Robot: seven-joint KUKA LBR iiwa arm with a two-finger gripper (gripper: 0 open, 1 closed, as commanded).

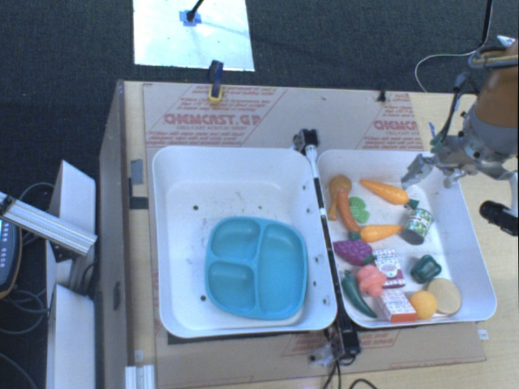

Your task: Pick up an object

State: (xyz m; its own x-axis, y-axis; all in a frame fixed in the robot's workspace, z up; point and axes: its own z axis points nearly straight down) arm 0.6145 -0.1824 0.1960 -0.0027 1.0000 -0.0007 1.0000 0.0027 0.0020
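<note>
Overall: the arm hangs over the upper right corner of the right bin (478, 254), with nothing picked yet.

Gripper: the gripper (431, 171) sits at the bin's top edge with its two prongs spread apart, and nothing shows between them (so I read it as open and empty).

Candidates: toy food is crowded into the right bin. Nearest the gripper are the orange carrot (384, 190) lying flat and, just below it, the small can (417, 223). Further down come the second carrot (379, 232), the purple grapes (353, 251), the green pepper (425, 267), the orange ball (423, 303) and the pale round piece (444, 296) in the bottom corner.

Left bin: the left bin (182, 181) holds a blue divided plate (256, 268), well apart from the gripper.

Step in hand: choosing a target and lining up above it, as I judge it.

Doing it well: the upper carrot looks the fairest choice, since it lies near the gripper with bare bin floor on both long sides. Turn the prongs to straddle its narrow width, not its length, and come straight down over its thicker half.

Risk: the can stands close by, and a slanted descent could knock it (or push the carrot against the bin wall).

Lower pile: pieces there touch one another, so a clean grip looks harder.
</note>
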